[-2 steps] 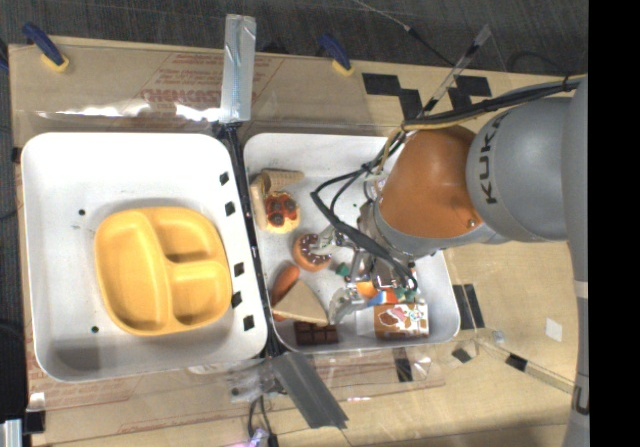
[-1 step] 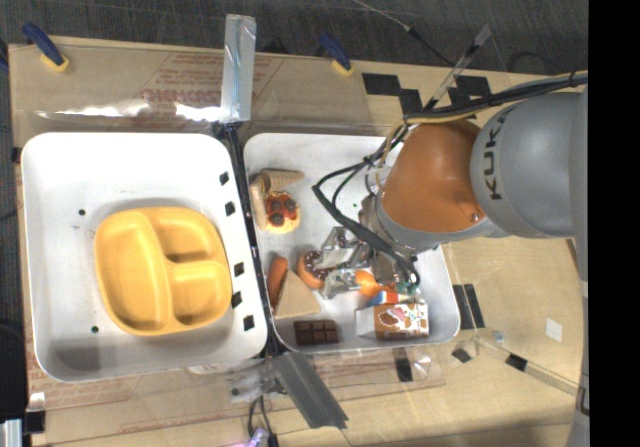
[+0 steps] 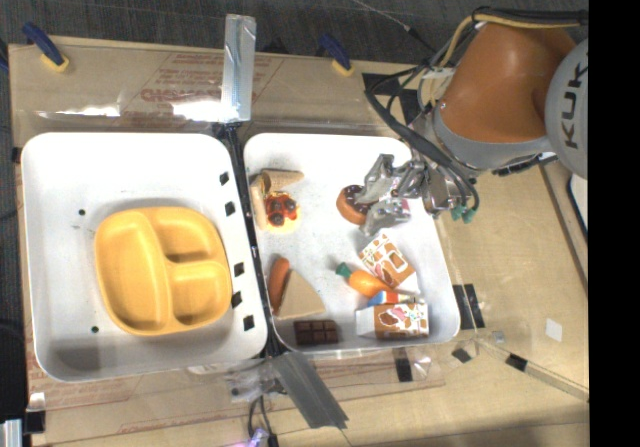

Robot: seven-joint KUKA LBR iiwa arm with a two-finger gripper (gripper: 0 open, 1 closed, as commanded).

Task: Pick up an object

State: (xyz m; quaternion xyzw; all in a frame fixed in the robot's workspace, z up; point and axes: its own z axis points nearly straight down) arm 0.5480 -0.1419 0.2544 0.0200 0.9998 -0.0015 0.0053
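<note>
While the arm reaches in from the right, its tool is seen low over the upper right part of the right bin, just beside a small brown doughnut and seemingly touching it. Whether the tool is apart or together cannot be told, since the metal parts blur into one another, and nothing is clearly seen clamped in it.

Several small toy foods are scattered in the right bin. Near its upper left corner, a slice of bread is found, with a yellow piece topped with red berries just below it. A sausage lies along the left wall beside a tan wedge, and a chocolate bar rests near the front edge. Toward the right, a patterned carton, a carrot and a second carton are grouped closely.

In the left bin, a yellow divided tray is placed. Both bins are carried side by side on the desk.
</note>
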